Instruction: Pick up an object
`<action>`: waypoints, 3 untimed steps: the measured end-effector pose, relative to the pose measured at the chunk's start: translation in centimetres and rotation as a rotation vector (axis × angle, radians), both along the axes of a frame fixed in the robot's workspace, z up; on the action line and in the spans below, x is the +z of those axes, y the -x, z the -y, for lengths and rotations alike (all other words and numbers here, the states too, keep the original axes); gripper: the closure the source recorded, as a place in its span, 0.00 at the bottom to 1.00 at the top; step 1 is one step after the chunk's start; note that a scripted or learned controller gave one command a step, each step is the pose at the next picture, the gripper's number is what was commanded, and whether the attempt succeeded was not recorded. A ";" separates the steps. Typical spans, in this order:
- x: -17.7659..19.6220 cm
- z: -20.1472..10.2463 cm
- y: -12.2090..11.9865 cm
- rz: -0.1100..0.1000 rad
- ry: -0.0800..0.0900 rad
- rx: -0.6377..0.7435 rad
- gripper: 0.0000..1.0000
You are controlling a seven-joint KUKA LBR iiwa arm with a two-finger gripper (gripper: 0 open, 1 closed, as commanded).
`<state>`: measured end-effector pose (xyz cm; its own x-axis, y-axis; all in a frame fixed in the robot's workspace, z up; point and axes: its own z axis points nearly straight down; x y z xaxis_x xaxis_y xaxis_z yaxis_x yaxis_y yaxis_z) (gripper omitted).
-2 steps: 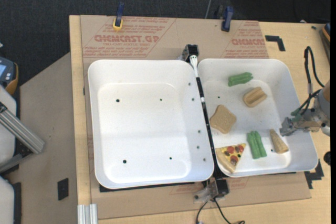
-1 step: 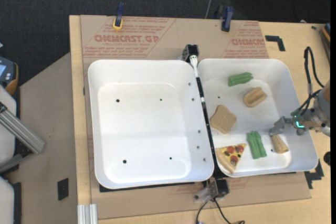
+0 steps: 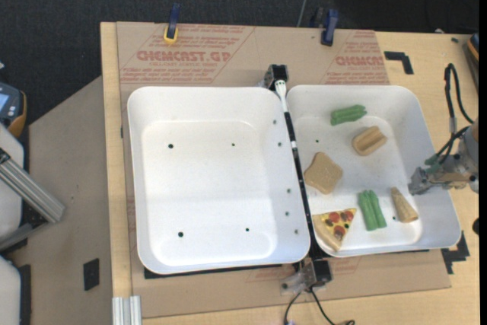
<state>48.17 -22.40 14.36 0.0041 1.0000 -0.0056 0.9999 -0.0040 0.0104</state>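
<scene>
The right bin (image 3: 407, 106) holds several toy foods. A green bean pod (image 3: 348, 115) lies at the back, with a tan bread roll (image 3: 368, 141) just in front of it. Near the bin's left wall rests a slice of toast (image 3: 324, 173). Along the front lie a pizza slice (image 3: 335, 226), a second green pod (image 3: 371, 209) and a tan wedge (image 3: 403, 205). My gripper (image 3: 428, 179) reaches in low over the right rim, just right of and behind the tan wedge. It is small and blurred, and nothing shows in its grasp.
The left bin (image 3: 144, 164) sits beside the right one, their walls touching along the middle. Both stand on a cardboard sheet (image 3: 228, 49) held by a yellow clamp (image 3: 172, 28) and a blue clamp (image 3: 329, 25). Cables (image 3: 449, 87) run along the right side.
</scene>
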 end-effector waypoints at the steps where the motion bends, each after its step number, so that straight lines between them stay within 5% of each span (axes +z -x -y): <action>1: 0.0 0.0 0.0 -0.001 0.000 0.000 0.00; 3: 0.0 0.0 0.0 -0.001 0.000 0.000 0.00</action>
